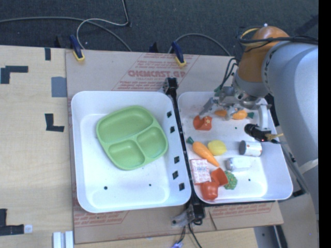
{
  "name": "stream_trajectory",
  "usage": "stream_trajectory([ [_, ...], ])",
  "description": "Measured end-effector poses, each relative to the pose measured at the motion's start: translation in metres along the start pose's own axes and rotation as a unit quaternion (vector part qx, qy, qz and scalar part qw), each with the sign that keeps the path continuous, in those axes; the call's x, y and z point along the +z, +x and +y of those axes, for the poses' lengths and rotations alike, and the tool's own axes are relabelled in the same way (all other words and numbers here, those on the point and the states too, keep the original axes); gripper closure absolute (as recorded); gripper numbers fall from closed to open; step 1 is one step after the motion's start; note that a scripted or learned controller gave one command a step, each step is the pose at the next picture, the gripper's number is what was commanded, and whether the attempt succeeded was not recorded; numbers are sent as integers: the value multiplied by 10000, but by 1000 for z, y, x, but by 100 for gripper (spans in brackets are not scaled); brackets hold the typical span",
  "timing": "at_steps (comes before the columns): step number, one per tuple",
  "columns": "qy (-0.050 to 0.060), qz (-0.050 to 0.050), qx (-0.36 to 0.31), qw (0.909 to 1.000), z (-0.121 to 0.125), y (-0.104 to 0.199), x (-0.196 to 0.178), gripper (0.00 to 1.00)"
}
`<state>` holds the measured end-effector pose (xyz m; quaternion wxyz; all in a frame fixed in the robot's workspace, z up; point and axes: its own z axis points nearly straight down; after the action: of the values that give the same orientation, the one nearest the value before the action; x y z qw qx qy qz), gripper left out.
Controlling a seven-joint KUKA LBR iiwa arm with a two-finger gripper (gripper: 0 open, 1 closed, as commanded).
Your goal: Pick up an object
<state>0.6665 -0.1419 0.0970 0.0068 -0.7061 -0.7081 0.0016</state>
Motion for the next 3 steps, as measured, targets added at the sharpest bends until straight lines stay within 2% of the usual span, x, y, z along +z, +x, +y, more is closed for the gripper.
stream_trajectory([
  [1,-61,-38,1,10000,2,49,12,0],
  [2,-67,-46,3,10000,-10,47,12,0],
  [3,-67,-53,-5,10000,-10,47,2,100],
])
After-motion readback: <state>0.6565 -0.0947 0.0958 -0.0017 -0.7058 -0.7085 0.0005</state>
